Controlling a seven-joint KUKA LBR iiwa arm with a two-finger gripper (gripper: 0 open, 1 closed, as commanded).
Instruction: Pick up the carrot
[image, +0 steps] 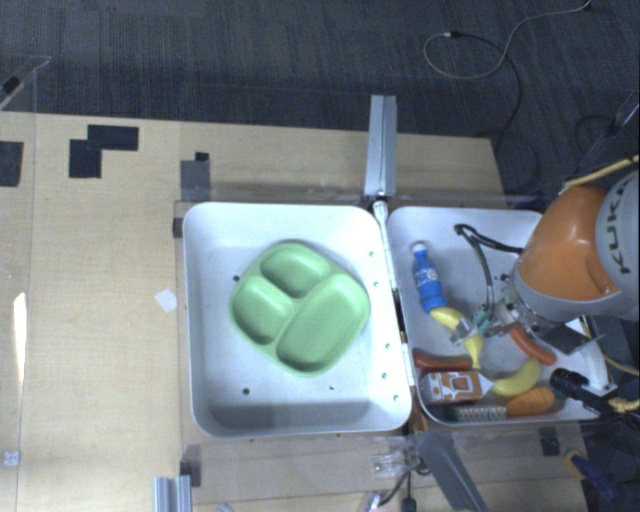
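Observation:
The carrot (531, 402), short and orange, lies near the front wall of the right bin (470, 222), just below a yellow banana (519, 380). My gripper (488, 322) hangs low over the middle of that bin, above and to the left of the carrot and well apart from it. It sits next to a second yellow banana (456, 324). The grey arm with its orange band (566, 250) covers the bin's right part.
In the right bin also lie a blue bottle (428, 279), a reddish sausage (441, 359), a small ketchup carton (455, 384), a red item (533, 346) and a dark brush (470, 412). The left bin (215, 400) holds a green divided plate (300, 305).

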